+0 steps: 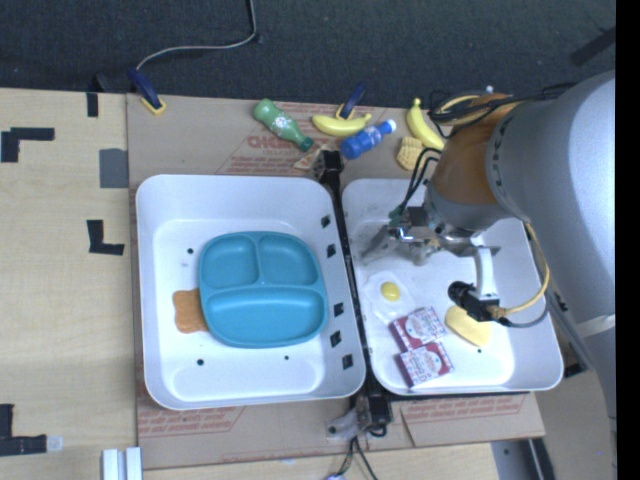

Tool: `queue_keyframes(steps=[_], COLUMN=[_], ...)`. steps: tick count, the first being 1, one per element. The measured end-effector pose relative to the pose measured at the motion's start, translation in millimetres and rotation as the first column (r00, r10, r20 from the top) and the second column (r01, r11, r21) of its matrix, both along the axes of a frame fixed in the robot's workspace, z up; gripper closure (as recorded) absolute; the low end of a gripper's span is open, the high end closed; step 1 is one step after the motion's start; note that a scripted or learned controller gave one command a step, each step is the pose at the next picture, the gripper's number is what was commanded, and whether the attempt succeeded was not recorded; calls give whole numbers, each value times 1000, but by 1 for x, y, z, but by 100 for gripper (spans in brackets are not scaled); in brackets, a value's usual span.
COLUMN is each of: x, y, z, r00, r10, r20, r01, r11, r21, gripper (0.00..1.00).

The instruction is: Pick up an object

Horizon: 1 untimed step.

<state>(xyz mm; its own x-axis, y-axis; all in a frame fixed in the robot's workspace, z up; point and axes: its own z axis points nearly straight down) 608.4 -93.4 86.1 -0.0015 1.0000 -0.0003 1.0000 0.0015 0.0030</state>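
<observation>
Presently the claw (392, 238) sits low in the right bin (520, 368), near its upper left corner; whether it is spread or pressed together cannot be told. Fried egg (389, 291), two red-and-white packets (420, 344) and a yellow piece (466, 325) lie below it. The left bin (160, 268) carries a blue divided plate (263, 288). Beyond, bananas (342, 123) and bottles (283, 124) rest on the cardboard-covered tabletop (200, 133).

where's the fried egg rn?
The egg lies in the right bin, near its left wall, just above the two red packets and below the tool.
</observation>
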Motion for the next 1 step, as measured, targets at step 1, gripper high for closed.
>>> queue_keyframes(steps=[1], x=[-3], y=[-10], z=[0], r00=[1000], r10=[1], r20=[1], r01=[-1], r11=[1000], r21=[0], gripper=[0])
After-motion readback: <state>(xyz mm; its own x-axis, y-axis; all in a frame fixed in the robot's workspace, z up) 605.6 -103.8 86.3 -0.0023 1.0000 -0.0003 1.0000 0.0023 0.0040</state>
